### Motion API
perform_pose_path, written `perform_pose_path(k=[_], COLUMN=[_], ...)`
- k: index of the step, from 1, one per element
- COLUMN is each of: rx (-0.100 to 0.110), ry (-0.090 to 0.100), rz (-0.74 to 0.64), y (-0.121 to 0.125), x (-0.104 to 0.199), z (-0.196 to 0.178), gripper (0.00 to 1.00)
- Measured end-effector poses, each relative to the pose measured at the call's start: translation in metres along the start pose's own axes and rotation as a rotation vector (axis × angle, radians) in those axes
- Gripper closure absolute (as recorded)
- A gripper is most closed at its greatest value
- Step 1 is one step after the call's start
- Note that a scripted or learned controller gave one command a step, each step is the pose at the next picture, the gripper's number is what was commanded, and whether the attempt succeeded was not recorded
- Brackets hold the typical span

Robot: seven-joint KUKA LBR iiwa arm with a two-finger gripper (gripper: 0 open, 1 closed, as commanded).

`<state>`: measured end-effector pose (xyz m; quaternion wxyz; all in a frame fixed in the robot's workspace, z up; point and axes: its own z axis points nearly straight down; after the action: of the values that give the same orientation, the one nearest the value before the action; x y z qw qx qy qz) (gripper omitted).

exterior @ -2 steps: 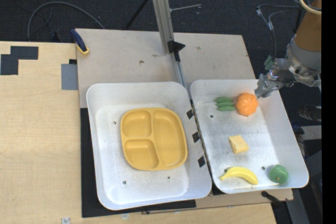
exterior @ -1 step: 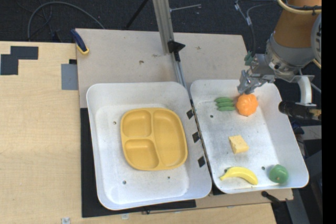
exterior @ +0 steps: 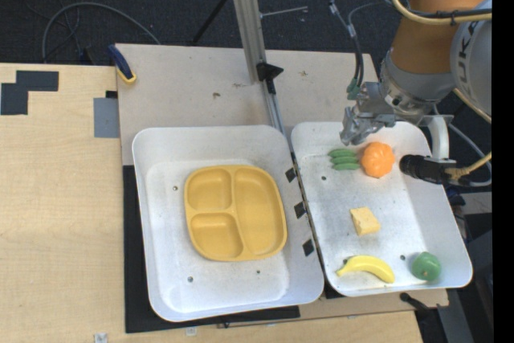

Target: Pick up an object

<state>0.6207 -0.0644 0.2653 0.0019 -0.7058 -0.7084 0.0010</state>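
Item: flat green bean-pod toy [exterior: 344, 159], lying in the right-hand shallow white bin [exterior: 405, 273] near its far edge, long axis running left to right across the view.

Gripper [exterior: 356, 132]: poised just above and slightly right of the pod, nearly over it; whether its claw is spread or closed cannot be told, and nothing is seen in it.

Adjacent: round orange fruit toy [exterior: 377, 160], just beside the pod on its right.

Further out: pale yellow cheese wedge [exterior: 365, 221], yellow banana [exterior: 366, 268], green pepper [exterior: 426, 266].

Left bin: yellow sectioned plastic plate [exterior: 235, 212].
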Motion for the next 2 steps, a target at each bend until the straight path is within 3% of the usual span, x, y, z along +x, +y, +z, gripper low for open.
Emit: perform_pose_path(k=[2], rx=[0.001], ry=[-0.001], rz=[0.0], y=[0.003], x=[0.094], z=[0.017], gripper=[1.0])
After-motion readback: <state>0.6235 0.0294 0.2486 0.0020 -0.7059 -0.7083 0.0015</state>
